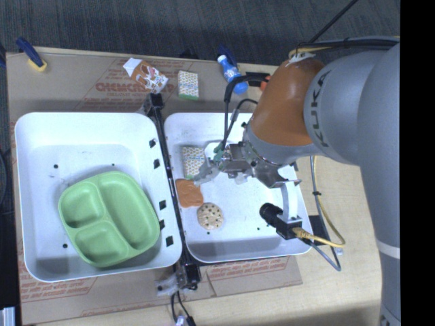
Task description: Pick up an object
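So in the camera view the end effector hangs low in the right bin, close to a checkered green packet, with an orange piece and a speckled cookie just below. Can't tell if it's released or clenched, the wrist hides too much. Looks like the approach step to me; next it'd need to settle over one item and close. The divider wall sits tight on the left, more open floor to the right. The left bin holds a green divided tray.
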Controlling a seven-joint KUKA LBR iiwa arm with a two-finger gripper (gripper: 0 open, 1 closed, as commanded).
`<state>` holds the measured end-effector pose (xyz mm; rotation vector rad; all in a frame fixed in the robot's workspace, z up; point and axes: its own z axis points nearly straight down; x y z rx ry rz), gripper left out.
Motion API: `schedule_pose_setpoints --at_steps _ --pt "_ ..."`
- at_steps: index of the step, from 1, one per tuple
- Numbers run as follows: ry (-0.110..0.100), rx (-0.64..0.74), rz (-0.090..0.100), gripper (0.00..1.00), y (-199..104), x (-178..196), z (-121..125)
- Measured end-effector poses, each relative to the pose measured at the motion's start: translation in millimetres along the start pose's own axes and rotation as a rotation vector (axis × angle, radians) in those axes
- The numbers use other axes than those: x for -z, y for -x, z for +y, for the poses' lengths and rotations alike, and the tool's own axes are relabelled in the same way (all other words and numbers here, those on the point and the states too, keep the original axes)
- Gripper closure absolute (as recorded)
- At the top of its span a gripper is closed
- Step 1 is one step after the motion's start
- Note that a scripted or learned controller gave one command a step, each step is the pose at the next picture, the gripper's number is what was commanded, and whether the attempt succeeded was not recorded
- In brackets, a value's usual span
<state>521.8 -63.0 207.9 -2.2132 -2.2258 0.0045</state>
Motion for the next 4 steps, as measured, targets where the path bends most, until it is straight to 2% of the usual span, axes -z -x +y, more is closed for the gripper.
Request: schedule_pose_setpoints --at_steps 4 --pt "0.0 0.0 0.0 0.0 0.0 0.0 0.0"
